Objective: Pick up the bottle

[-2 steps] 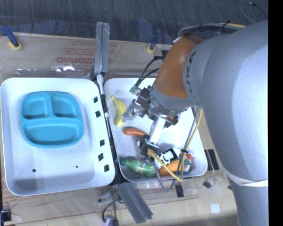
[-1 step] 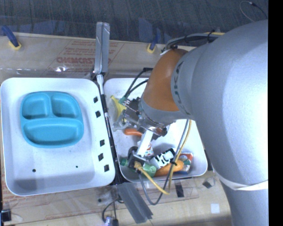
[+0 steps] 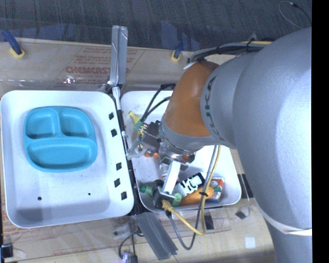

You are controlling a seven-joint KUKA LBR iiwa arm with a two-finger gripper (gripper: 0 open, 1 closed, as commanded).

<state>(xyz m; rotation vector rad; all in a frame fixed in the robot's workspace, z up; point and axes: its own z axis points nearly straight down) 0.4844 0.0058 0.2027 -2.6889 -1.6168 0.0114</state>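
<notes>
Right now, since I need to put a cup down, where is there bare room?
Left bin: bare floor between the blue tray and its near wall. Right bin is crowded: the arm hangs over it, small items heaped along its near edge.

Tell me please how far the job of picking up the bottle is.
Done: the arm is over the right bin, wrist low above the mixed items at its near wall. In hand: I cannot tell; the wrist hides any grasp. Left: gripping the bottle and lifting it; which item is the bottle, I cannot tell.
</notes>
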